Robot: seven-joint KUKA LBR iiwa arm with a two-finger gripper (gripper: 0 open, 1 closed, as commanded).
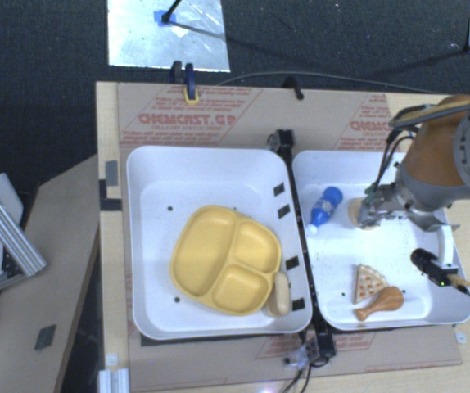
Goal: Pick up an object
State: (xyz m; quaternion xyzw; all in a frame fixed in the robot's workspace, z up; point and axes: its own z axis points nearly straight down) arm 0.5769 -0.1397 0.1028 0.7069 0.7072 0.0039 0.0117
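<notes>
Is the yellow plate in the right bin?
No, the yellow plate lies in the left bin, beside a beige piece.

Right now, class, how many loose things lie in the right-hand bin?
4: a blue bottle near the divider, a tan piece beside the claw, a pizza slice and a drumstick in front. The arm may hide more.

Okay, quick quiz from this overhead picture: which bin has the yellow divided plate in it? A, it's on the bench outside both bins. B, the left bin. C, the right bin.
B: the yellow divided plate lies inside the left bin, while the right bin holds the blue bottle, the pizza slice and the drumstick.
</notes>
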